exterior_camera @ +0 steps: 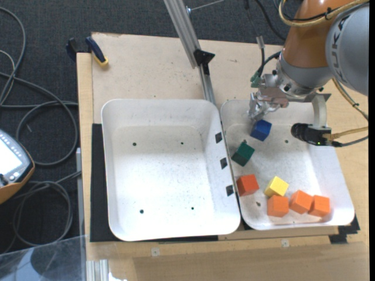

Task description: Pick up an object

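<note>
Blue cube (261, 130) sits in right bin (299, 163), upper part, near the bin's far wall. Gripper (258, 116) is directly above it, touching or just shy of its top edge; cannot tell which. Cannot tell if gripper is spread, closed, or grasping the cube; view from above hides it. Arm comes in from the right, orange band above wrist.

Green cube (242, 153) lies just below-left of blue cube, near the wall shared with left bin (111, 113), tilted. Red-orange cube (248, 184) is further toward the front, also by that wall. Yellow cube (277, 187) is just right of it, rotated. 3 orange cubes in a row along the front rim: first (278, 205), second (302, 201), third (320, 205); second and third touch, first is close beside.
</note>
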`<act>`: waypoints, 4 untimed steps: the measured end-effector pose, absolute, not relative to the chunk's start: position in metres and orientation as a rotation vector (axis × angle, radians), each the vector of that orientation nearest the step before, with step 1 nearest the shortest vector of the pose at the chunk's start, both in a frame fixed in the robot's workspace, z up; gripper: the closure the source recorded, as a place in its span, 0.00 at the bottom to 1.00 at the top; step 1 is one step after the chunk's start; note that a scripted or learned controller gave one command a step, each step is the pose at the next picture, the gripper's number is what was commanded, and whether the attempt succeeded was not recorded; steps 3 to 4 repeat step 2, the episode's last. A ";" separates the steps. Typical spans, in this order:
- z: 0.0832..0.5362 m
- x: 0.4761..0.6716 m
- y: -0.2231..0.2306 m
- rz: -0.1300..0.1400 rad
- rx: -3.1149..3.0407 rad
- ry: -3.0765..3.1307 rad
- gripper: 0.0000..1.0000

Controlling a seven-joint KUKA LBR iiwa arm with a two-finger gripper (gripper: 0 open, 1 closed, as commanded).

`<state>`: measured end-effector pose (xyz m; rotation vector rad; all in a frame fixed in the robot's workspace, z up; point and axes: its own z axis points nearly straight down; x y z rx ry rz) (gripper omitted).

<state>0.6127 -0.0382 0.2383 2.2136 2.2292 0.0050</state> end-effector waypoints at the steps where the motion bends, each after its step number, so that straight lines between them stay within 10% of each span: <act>1: 0.233 0.633 0.022 0.005 2.213 2.230 1.00; 4: 0.238 0.653 0.084 0.007 2.214 2.229 1.00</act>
